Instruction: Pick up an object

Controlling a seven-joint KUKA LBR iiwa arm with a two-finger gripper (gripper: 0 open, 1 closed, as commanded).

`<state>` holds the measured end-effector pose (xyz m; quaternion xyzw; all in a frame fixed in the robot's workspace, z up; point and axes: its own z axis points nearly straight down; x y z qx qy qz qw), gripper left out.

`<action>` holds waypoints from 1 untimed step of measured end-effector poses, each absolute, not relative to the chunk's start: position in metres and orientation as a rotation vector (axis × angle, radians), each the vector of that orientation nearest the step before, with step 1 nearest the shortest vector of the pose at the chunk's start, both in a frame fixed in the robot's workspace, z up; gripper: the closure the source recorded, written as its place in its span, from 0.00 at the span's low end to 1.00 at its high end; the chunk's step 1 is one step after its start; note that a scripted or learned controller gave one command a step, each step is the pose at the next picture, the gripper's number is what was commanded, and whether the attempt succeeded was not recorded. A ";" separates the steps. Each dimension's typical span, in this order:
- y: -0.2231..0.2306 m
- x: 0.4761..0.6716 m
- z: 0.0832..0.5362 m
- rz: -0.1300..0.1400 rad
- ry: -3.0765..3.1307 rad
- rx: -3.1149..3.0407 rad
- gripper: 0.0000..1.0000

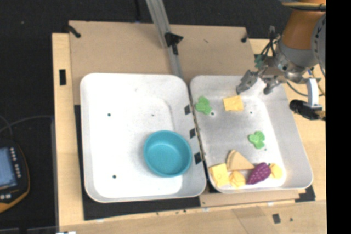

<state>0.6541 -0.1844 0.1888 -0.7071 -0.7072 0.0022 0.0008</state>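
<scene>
Over the far corner of the right bin [296, 134] hangs the hand [256, 84], with its two fingers spread apart and nothing between them. It is let go and holds no toy. The grey and orange arm [300, 30] comes in behind it from the side.

Nothing has been picked up yet, so the job looks like it is just at the start. All the toys lie flat in the bin.

The closest toy to the hand is a yellow square block [233, 103], just below the hand and a bit to the side, near but not touching. It looks like the one the hand could grab most easily. A little green toy [203, 105] lies past the block, farther from the hand, by the wall between the two bins. Another green toy [256, 139] sits well below the hand, in the middle of the bin. Farthest from the hand, at the near end of the bin, is a pile: yellow pieces [220, 173], a tan wedge [239, 160] and purple grapes [259, 172], all crowded together.

A blue bowl [166, 152] sits in the left bin [109, 96], far from the hand.

What is left, I think: go down, close on one toy, and lift it up.
</scene>
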 end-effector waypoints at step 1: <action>-0.185 0.648 0.145 0.006 -2.220 -2.222 0.00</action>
